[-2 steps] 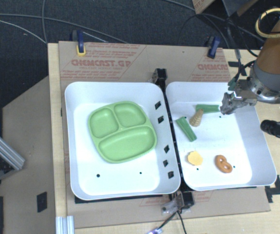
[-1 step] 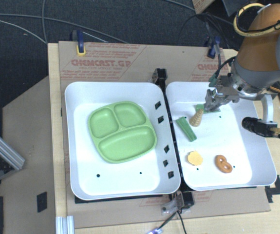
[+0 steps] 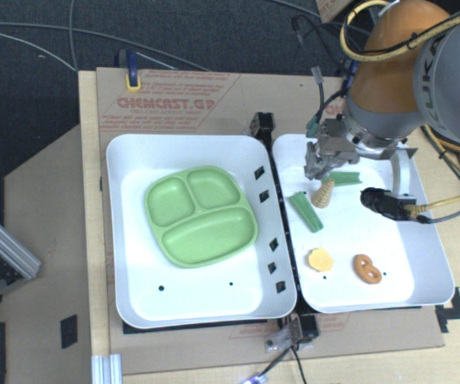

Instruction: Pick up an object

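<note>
The arm comes in from the upper right of the frame, and its gripper (image 3: 323,169) hangs low over the upper left part of the right bin (image 3: 422,262). Just under it, a little right of centre in the frame, lies a small tan cone (image 3: 323,193), with a green strip (image 3: 305,211) just beside it to the lower left and another green piece (image 3: 343,180) poking out at the gripper's right. Whether the jaws stand open or closed I cannot tell from here, nor whether anything sits between them; the wrist covers them.

Lower in that bin lie a yellow disc (image 3: 320,260) and a brown pretzel (image 3: 367,269), well apart from the gripper. The left bin (image 3: 126,214) holds a green divided plate (image 3: 202,215).

To my eye this is the reach-and-grasp step: the tool is down among the cluster, and the cone or the green piece looks the likely target. The next move calls for closing squarely on one item without dragging its neighbours, then lifting straight up. The things crowd close here, so a clean grip is doubtful.
</note>
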Tool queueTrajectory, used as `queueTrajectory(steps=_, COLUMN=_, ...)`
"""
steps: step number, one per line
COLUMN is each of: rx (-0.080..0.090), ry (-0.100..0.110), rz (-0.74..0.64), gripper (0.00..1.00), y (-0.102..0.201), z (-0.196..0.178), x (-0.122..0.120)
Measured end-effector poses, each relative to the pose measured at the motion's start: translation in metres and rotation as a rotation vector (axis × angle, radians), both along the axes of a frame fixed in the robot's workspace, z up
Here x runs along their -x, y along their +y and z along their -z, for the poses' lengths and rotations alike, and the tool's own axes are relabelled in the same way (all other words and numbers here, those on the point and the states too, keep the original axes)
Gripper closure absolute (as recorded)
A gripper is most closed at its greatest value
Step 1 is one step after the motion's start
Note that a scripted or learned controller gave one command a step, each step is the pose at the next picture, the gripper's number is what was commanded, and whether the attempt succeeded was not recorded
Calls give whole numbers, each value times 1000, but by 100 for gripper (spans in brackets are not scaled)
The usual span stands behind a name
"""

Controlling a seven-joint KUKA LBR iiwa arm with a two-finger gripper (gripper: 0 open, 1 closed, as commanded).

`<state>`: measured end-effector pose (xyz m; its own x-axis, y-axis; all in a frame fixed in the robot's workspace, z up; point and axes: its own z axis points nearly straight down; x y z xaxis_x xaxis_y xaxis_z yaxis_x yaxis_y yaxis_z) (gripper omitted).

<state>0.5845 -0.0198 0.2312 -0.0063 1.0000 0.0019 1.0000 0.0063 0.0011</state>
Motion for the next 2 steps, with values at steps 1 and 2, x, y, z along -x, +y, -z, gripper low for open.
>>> queueTrajectory(steps=1, rx=-1, ry=1, rz=-1, gripper=100, y=64, z=-4, x=4)
queueTrajectory(steps=2, rx=0, ry=2, rz=1, gripper=100, y=112, z=5, x=4)
